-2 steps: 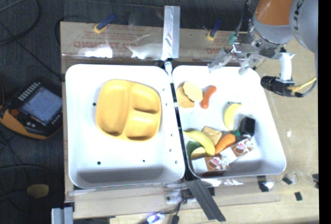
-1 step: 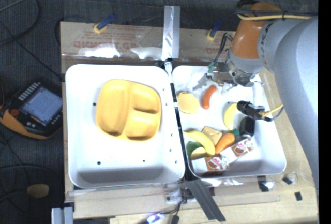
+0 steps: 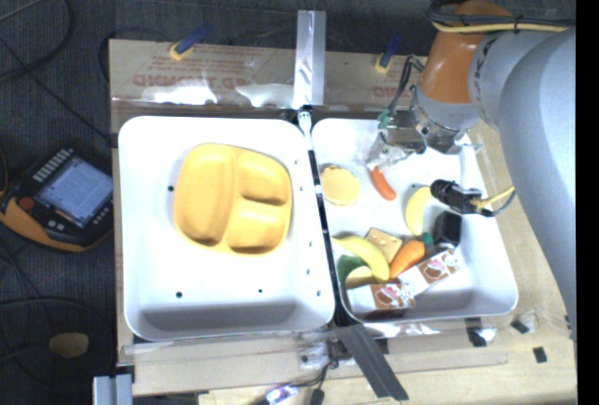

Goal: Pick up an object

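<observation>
My gripper (image 3: 397, 151) hangs over the far part of the right bin (image 3: 496, 286), open, with nothing between its fingers. Just in front of it lies a small orange carrot piece (image 3: 382, 181). A round yellow disc (image 3: 340, 185) sits to the left of that piece, and a pale yellow slice (image 3: 416, 205) to its right. Nearer the front of the bin are a banana (image 3: 365, 253), a larger orange carrot (image 3: 407, 255), a black block (image 3: 447, 228) and two printed packets (image 3: 438, 267).
The left bin (image 3: 150, 300) holds a yellow divided plate (image 3: 232, 197). A ridge (image 3: 318, 225) separates the two bins. The grey arm (image 3: 533, 113) covers the right bin's far right side. A handheld device (image 3: 70, 193) lies on the floor at the left.
</observation>
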Robot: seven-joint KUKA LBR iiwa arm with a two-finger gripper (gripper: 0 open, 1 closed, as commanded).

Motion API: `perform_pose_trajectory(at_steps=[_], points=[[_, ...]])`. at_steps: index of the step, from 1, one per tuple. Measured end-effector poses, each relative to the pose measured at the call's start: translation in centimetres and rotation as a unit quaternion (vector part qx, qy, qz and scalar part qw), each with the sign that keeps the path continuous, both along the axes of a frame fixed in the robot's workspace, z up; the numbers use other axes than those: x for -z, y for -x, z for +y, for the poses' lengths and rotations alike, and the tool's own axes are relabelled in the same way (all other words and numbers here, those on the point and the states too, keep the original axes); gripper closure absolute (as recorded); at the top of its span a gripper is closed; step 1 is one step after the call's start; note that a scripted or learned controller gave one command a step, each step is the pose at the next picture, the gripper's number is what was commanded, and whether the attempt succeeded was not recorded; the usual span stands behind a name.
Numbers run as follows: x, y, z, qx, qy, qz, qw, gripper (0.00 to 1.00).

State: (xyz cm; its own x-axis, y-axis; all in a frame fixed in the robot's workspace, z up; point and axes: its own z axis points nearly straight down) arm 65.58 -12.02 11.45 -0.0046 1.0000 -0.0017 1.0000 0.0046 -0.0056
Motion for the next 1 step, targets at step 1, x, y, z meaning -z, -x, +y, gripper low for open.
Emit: perform_pose_trajectory(at_steps=[1], points=[[-0.45, -1.04, 1.13, -0.059, 0.0008, -0.001, 0.9983, 1.0]])
